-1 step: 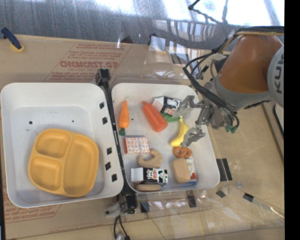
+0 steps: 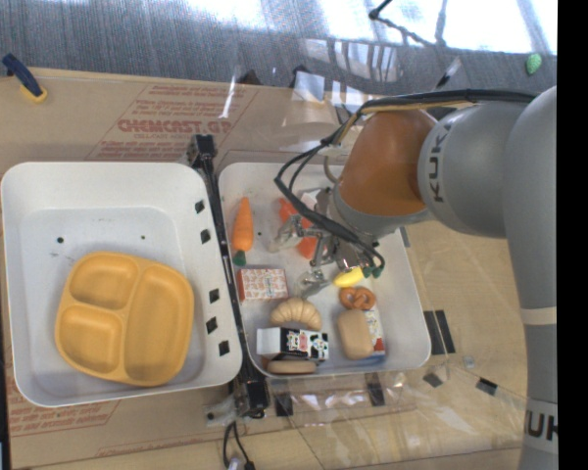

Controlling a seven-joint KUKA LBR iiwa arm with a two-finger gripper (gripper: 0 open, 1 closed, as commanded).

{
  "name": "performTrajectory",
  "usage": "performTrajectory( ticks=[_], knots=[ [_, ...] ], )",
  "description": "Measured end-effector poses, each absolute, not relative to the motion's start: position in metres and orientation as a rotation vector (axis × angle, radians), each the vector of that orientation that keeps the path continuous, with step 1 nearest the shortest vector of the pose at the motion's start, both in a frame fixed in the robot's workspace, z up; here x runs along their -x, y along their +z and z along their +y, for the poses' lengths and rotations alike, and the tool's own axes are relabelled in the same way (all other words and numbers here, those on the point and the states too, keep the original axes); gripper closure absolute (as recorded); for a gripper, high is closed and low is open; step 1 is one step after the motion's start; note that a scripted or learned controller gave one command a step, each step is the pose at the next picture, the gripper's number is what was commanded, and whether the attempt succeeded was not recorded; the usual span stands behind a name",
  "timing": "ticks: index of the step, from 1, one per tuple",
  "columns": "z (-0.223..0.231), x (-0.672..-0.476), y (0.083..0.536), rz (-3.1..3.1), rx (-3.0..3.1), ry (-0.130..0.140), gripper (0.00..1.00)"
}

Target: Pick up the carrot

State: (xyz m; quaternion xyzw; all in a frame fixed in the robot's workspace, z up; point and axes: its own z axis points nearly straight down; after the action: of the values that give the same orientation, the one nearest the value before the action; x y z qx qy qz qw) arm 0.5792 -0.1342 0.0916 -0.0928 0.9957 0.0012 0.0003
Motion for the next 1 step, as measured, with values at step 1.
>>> performTrajectory(
  ticks=[1],
  knots=[
    [-0.1063, -0.6032, 0.1026, 3.146, -0.139, -0.013, 0.00]
  ],
)
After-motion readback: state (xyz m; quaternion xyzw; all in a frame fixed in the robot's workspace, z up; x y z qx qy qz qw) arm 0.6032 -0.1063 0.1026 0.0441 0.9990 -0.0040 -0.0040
